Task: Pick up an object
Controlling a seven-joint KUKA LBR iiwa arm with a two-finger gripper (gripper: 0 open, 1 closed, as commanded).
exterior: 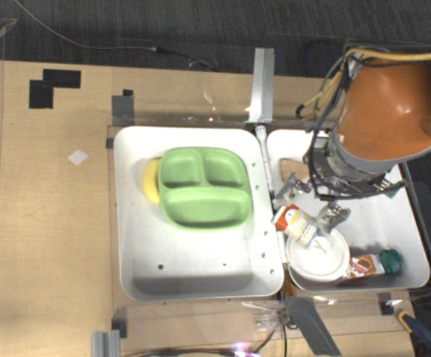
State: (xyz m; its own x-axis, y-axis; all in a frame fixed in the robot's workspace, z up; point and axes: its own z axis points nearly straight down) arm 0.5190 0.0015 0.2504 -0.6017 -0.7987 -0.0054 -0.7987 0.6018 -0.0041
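Right bin point(416, 222): small carton point(299, 225), white with red and orange print, long axis slanting upper-left to lower-right, resting on a white bowl's point(319, 259) rim. Pincer point(313, 199) spread open just above it, holding nothing.

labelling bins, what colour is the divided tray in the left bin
Light green divided tray, seen clearly in the camera view.

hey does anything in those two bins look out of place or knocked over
Mildly odd: in the left bin a yellow object is half hidden beneath the green divided tray. In the right bin a bottle lies on its side.
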